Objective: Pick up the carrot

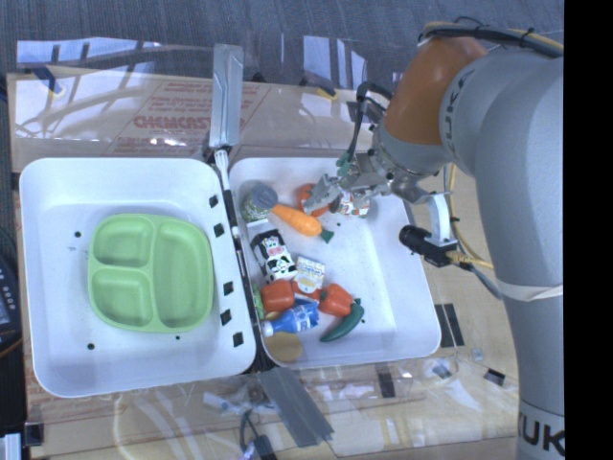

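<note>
The orange carrot (297,221) lies on its side in the upper left part of the right bin (402,295), its green-tipped end pointing right. My gripper (342,196) hangs over the bin's upper middle, just right of and slightly above the carrot, and is apart from it. Its fingers look spread, with nothing held between them. A small red item (306,195) sits beside the gripper's left finger, and a red-and-white item (357,207) sits under the right one.
Near the carrot are a round grey can (259,200), a black-and-white carton (275,255), a small white packet (309,275), red peppers (336,300), a blue bottle (295,320) and a green pepper (345,323). The left bin (48,257) holds a green divided plate (151,271).
</note>
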